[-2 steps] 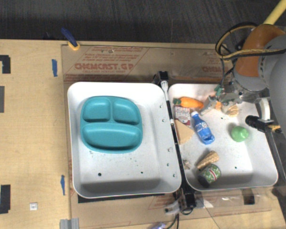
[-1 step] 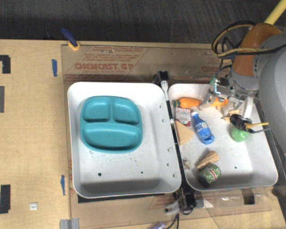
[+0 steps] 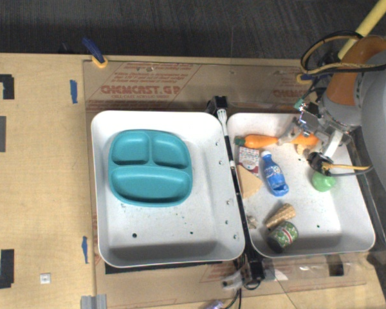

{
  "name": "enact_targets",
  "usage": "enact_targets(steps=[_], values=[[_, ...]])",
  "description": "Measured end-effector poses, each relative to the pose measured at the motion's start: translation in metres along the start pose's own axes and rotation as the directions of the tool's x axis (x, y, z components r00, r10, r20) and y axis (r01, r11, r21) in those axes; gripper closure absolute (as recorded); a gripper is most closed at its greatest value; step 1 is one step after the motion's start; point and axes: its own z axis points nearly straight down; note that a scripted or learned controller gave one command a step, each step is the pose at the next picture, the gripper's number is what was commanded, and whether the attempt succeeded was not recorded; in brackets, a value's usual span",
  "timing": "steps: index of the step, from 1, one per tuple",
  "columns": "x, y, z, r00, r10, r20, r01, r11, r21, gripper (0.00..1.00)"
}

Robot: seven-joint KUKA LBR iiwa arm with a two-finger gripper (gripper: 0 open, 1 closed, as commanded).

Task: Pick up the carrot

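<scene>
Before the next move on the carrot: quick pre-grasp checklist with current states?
1. Carrot located: ok, lying at the far edge of the right bin.
2. Carrot free of gripper: ok, not held.
3. Gripper near carrot: ok, just to its right.
4. Finger opening: cannot tell.
5. Neighbours: not ok, blue bottle and a small packet lie close in front.
6. Teal tray out of the way: ok, left bin.
</scene>
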Motion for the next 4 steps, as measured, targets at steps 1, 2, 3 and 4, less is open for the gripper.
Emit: enact_targets(steps=[1,2,3,4], values=[[-0.024,-0.021,-0.006,0.997,-0.079,-0.011,0.079,0.997,-0.018,0.00],[-0.028,-0.020,-0.015,0.997,-0.081,0.002,0.081,0.996,-0.021,1.00],[-0.020,-0.022,-0.014,0.996,-0.087,-0.010,0.087,0.996,-0.015,0.00],[-0.007,0.000,0.000,0.995,0.095,0.018,-0.095,0.995,0.034,0.00]])
